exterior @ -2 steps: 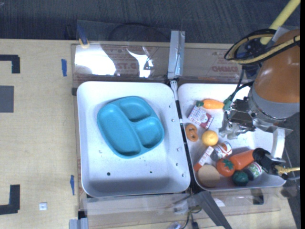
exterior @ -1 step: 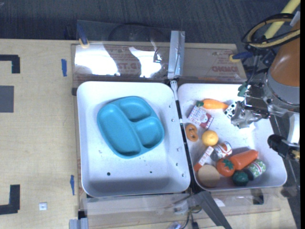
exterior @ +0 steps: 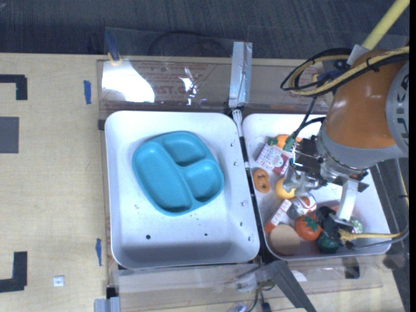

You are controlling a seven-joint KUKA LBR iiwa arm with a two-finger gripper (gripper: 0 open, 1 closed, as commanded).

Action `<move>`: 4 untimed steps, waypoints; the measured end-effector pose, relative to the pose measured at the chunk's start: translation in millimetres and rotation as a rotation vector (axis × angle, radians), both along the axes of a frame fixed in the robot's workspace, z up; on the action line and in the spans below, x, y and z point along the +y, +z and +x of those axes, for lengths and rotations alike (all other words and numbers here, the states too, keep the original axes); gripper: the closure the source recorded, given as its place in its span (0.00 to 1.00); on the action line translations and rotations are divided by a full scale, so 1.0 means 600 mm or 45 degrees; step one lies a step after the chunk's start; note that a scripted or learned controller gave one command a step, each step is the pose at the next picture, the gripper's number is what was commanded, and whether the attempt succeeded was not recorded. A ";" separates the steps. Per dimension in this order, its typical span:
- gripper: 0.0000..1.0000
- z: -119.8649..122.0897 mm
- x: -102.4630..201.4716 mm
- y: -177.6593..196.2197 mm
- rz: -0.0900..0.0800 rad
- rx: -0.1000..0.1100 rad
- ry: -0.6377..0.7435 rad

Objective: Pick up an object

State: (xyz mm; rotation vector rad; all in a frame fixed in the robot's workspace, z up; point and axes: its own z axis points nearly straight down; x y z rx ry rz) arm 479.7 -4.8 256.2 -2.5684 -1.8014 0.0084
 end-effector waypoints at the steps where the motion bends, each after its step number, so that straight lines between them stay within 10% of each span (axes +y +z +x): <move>1: 1.00 0.002 -0.001 0.015 0.000 0.001 -0.003; 2: 1.00 0.041 -0.037 0.054 -0.002 -0.009 0.294; 3: 1.00 0.016 -0.114 0.096 -0.003 -0.010 0.209; 4: 1.00 0.033 -0.044 0.005 0.001 0.000 0.159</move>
